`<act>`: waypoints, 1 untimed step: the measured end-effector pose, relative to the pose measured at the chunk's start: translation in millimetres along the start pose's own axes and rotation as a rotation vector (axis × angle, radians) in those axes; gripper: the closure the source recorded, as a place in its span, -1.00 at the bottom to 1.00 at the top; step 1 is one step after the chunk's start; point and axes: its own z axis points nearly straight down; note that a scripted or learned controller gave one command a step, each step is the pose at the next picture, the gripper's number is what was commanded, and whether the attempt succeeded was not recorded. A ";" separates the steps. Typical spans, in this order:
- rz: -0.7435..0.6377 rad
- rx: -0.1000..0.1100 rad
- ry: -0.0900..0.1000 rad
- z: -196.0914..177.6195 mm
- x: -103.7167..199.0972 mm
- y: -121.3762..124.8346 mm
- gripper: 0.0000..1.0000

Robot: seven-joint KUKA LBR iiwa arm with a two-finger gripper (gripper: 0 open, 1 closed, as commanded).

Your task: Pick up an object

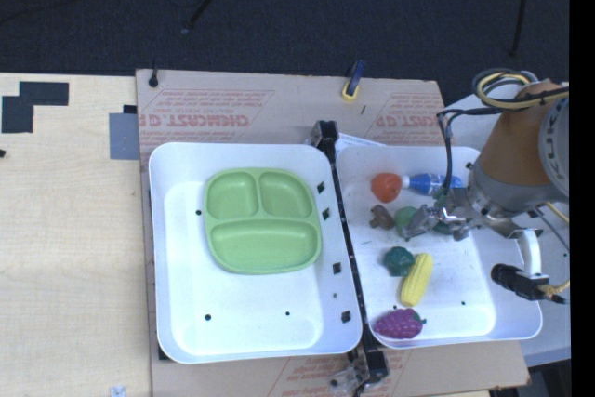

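Nearest the camera, at the front wall of the right bin point(521, 326), lies a purple grape bunch point(399, 324). Just behind it a yellow corn cob point(416, 279) lies tilted, its upper end close to a dark green piece point(399, 259). These 3 sit apart from the gripper.

Mid-bin: the gripper point(426, 222) reaches in from the right, low over the floor of the bin. Its tip is at a green round piece point(406, 218), with a brown piece point(380, 218) just to the left of that. Whether the fingers are spread or pressed together I cannot tell — the metal parts blur against the toys. Nothing visibly sits between them.

Further back: an orange-red piece point(386, 187) and a blue-and-white item point(429, 183), partly behind a black cable.

Left bin point(177, 311): 1 green divided plate point(261, 220), well apart from the arm.

Step in hand, as I judge it: the approach and close on a target, most likely the green round piece — no lift yet. Task not far along; every object rests on the bin floor.

Next move calls for a firm closure on 1 item alone, then a straight lift. Risk: the brown piece is so close it may be nudged or pinched alongside.
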 end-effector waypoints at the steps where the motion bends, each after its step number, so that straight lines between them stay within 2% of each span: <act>1: 0.000 -0.004 -0.002 26.4 1.5 -0.1 -1.00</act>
